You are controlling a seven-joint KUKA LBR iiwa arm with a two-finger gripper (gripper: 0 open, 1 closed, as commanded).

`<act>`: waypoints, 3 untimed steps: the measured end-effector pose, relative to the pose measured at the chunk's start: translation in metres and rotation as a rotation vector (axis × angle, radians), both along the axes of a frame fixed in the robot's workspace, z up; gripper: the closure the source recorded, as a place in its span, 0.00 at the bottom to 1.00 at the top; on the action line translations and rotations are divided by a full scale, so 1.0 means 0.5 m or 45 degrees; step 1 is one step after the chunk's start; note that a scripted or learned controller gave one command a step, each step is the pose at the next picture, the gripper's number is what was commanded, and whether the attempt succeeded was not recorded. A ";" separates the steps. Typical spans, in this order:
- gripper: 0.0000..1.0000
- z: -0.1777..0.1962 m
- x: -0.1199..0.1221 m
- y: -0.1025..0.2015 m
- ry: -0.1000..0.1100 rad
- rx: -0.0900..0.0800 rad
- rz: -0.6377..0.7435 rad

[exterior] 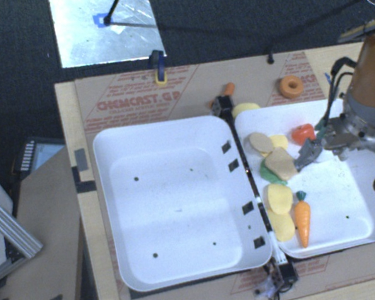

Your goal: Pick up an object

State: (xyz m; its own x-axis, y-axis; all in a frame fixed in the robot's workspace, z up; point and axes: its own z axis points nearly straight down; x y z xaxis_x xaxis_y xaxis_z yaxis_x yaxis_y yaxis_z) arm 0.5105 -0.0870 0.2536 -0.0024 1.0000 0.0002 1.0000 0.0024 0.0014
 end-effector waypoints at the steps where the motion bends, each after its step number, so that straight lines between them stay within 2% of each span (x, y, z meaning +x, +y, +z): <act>1: 0.00 -0.283 -0.056 -0.039 0.019 0.002 -0.006; 2: 0.00 -0.335 0.020 -0.005 -0.009 -0.001 0.004; 3: 1.00 -0.311 0.020 -0.005 -0.010 0.002 0.003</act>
State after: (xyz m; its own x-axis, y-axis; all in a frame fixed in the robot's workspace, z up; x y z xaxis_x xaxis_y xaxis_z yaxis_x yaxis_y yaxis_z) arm 0.5204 -0.0893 0.0981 -0.0052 1.0000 0.0019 0.9999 0.0051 0.0091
